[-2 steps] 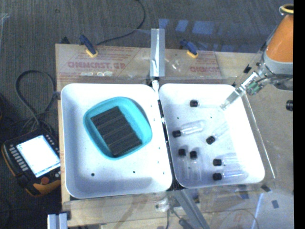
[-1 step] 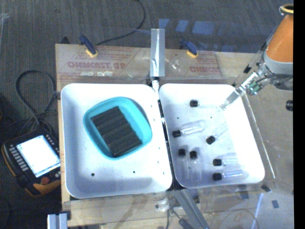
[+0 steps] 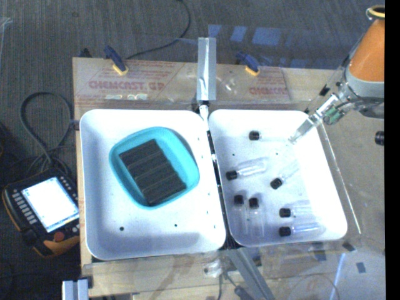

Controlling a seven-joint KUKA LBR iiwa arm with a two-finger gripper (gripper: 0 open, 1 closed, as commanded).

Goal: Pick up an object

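Arm (image 3: 370,55) enters from upper right, orange band above grey wrist. Wrist angles down and left. Gripper (image 3: 330,112) sits at lower-left end of wrist, pointing down-left. Clear tube between its fingers, tube tip slanting further down-left.

Several small clear vials with black caps lie scattered in the right bin (image 3: 334,186). One vial (image 3: 249,168) lies on its side near the bin's middle, cap toward the left. Another vial (image 3: 284,175) lies tilted just to its right, cap at its lower end. Two more vials (image 3: 297,212) (image 3: 299,230) rest near the lower right corner, one above the other, caps to the left. A clear vial (image 3: 304,129) is at the upper right, slanting, apparently between the fingers of the gripper (image 3: 325,114). Black caps (image 3: 254,135) (image 3: 238,199) (image 3: 253,202) also show by themselves, their clear bodies too faint to make out.
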